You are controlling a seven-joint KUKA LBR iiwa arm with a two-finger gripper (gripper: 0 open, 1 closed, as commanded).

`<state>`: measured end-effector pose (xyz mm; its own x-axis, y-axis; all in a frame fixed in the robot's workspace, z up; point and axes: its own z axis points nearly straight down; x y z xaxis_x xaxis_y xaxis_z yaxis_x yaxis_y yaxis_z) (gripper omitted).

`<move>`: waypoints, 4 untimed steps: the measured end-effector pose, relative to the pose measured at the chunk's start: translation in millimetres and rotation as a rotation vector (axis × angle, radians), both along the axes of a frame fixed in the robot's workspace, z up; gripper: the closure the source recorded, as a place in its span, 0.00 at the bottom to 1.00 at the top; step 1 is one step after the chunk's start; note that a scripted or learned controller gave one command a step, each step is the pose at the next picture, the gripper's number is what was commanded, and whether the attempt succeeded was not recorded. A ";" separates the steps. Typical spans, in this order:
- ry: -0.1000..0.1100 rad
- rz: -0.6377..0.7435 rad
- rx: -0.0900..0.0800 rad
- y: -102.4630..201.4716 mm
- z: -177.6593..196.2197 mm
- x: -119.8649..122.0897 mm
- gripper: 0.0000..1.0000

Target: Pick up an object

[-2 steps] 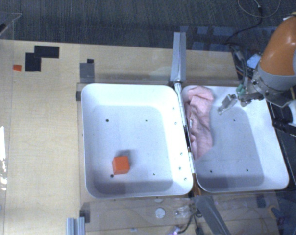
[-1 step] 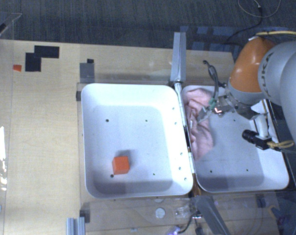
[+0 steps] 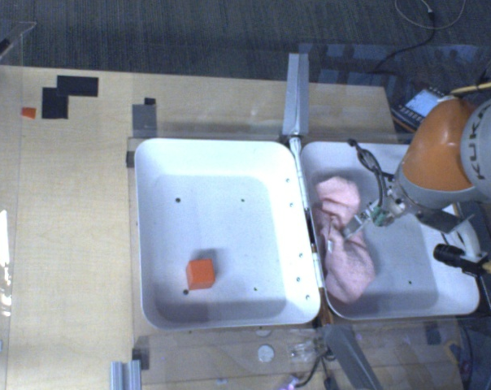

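Two bins on table — left bin holds one orange block, near its front. Right bin holds pink cloth — gripper low against it; jaws' width cannot be told.

Bench bears two bins.

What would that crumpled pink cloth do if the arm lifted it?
The pink cloth lies bunched in soft folds, so it would probably sag and drape rather than hold shape. It looks light. A pinch by the gripper might catch just one fold, leaving the rest trailing.
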<state>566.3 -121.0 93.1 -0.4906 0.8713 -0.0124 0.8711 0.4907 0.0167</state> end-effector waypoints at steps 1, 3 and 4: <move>-0.005 -0.102 0.001 20.1 0.2 -59.0 0.00; 0.000 -0.070 0.001 27.9 -0.4 10.4 0.00; 0.004 -0.318 0.007 23.2 -1.5 74.2 0.00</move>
